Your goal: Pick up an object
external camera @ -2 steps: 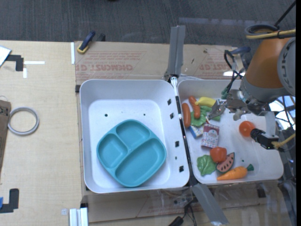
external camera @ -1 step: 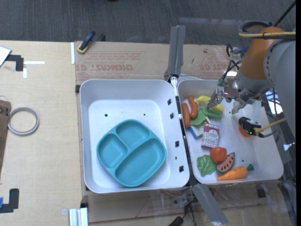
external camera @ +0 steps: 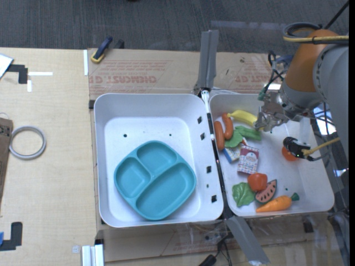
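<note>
The gripper [external camera: 270,121] hung low over the upper part of the right bin [external camera: 319,198], a dull metal, boxy piece below the smooth grey arm [external camera: 333,73] and its glossy orange band [external camera: 306,65]. From where I stood I could not tell how its tips were set, and nothing showed between them. Just beside it to the left lay one curved yellow banana [external camera: 244,116], plastic and shiny, touching one flat green leafy piece [external camera: 243,133]. Further left two orange-red sausages [external camera: 223,131], rounded and slick, lay side by side along the bin's left wall. Below them sat one small carton [external camera: 248,160] with a printed red and white face, resting against something bluish I could not make out. Near the bottom of that bin were one round red tomato [external camera: 257,181], one watermelon wedge [external camera: 267,191], one crinkled green lettuce leaf [external camera: 242,194] and one tapered orange carrot [external camera: 275,204] with a green tuft. To the gripper's right one red-orange ball-like toy [external camera: 289,149] lay apart from the rest.

The left bin [external camera: 111,110], of the same smooth white plastic with rounded corners, held one teal plate [external camera: 155,179] with three compartments. Out on the pale wooden bench [external camera: 44,204] lay one ring of tape [external camera: 25,142]
</note>
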### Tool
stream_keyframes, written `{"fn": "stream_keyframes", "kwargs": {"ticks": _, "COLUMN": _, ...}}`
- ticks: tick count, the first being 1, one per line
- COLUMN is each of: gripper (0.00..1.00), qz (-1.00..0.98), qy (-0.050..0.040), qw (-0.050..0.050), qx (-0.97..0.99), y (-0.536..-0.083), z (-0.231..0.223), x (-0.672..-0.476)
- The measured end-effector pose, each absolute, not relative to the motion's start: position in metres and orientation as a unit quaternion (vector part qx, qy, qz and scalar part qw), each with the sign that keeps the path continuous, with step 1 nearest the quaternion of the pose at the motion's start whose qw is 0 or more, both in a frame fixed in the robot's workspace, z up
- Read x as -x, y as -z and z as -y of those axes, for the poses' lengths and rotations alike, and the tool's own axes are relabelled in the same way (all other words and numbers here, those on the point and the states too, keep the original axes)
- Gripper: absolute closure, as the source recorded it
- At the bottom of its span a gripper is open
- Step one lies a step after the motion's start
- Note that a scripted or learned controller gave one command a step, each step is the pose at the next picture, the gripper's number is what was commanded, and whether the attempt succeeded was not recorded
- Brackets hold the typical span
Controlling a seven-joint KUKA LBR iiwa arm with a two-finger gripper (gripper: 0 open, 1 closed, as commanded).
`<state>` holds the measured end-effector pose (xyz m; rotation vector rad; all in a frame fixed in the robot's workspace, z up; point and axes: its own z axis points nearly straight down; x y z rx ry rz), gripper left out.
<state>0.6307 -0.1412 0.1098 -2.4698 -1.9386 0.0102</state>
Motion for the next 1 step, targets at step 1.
{"fn": "stream_keyframes", "kwargs": {"ticks": 1, "gripper": 1.00, "qz": 0.670, "qy": -0.0004, "qw": 0.000, "qx": 0.742, "y": -0.1919, "z": 0.0421, "x": -0.6348}}
